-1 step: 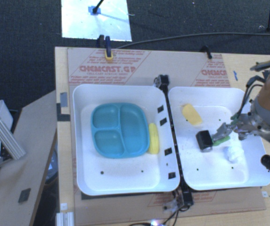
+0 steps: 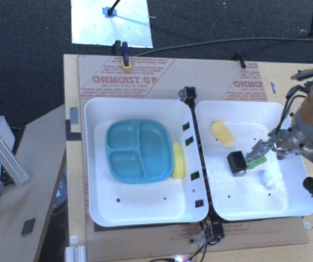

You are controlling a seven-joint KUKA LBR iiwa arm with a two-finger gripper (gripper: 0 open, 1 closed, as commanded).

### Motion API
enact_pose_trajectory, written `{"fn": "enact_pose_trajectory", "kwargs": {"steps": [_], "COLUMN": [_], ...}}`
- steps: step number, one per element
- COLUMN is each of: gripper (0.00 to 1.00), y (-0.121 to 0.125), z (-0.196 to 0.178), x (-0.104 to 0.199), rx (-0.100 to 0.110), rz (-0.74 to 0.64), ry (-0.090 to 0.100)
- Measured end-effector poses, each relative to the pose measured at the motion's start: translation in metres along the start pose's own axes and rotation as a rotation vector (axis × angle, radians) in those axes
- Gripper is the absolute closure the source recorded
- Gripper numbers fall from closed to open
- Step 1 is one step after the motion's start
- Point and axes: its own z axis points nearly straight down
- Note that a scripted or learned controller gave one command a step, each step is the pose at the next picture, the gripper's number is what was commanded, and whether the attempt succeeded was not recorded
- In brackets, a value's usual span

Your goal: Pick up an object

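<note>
At right of frame, the end effector [image 2: 258, 148] hangs low over the right bin [image 2: 243, 209], just above a green-handled brush [image 2: 244, 161]; its grip I cannot tell.

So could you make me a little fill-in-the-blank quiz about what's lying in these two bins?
1. The blue divided plate lies in the ____ bin.
2. The yellow banana-like thing rests against that plate's ____ edge.
3. The pale yellow block lies in the ____ bin.
4. The brush near the end effector has a ____ handle.

Missing words: left; right; right; green
</note>
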Motion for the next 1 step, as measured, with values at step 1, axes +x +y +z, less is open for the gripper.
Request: {"fn": "enact_pose_trajectory", "kwargs": {"steps": [1], "gripper": [0.0], "y": [-0.0072], "z": [0.0459], "x": [-0.0039], "rx": [0.002], "rz": [0.003], "ry": [0.001]}}
